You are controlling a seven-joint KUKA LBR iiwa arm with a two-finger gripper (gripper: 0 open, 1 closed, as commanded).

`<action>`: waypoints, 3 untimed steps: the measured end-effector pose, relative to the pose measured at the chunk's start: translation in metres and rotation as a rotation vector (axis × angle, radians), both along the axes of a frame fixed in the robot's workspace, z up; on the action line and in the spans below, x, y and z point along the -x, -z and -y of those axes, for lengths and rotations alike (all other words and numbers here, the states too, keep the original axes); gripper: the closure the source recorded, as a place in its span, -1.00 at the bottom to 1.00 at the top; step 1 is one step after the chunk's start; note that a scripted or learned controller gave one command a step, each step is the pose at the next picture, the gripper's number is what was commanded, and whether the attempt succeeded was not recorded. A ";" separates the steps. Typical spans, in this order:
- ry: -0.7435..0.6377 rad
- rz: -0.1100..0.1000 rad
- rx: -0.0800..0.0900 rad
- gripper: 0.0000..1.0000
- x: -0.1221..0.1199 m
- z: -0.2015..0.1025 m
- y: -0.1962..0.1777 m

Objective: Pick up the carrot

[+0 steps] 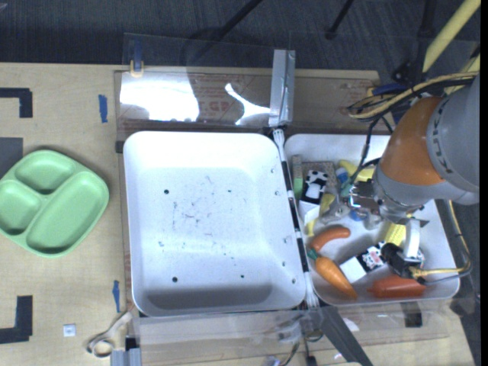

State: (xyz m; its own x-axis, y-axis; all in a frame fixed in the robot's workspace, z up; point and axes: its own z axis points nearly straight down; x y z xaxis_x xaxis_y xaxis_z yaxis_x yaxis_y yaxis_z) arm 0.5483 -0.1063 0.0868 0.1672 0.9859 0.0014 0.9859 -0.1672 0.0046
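Your target, the stubby orange plastic carrot (335, 274), lies in the right white bin (446, 227): likely light, rigid, slick. Grip across its thick middle. The gripper (364, 206) hangs above; I cannot tell how the jaws stand.

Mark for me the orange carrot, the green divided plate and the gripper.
orange carrot (334, 273): camera view, mid-body, in the right white bin.
green divided plate (67, 207): camera view, large compartment's floor.
gripper (369, 213): camera view, around its fingers, above the right bin.

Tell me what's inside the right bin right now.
The right bin holds a carrot, two other orange-red pieces and mixed small items. The arm covers the bin's middle, hiding whatever lies beneath.
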 end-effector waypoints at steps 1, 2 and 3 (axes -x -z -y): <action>-0.004 -0.002 -0.001 -1.00 0.007 0.003 0.000; -0.004 -0.002 -0.001 -1.00 0.007 0.003 0.000; -0.022 -0.005 0.000 -1.00 0.000 0.014 -0.028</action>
State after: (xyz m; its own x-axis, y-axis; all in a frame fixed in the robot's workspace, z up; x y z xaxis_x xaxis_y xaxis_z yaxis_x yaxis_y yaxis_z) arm 0.5481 -0.1202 0.1145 0.1458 0.9893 0.0003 0.9893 -0.1458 -0.0001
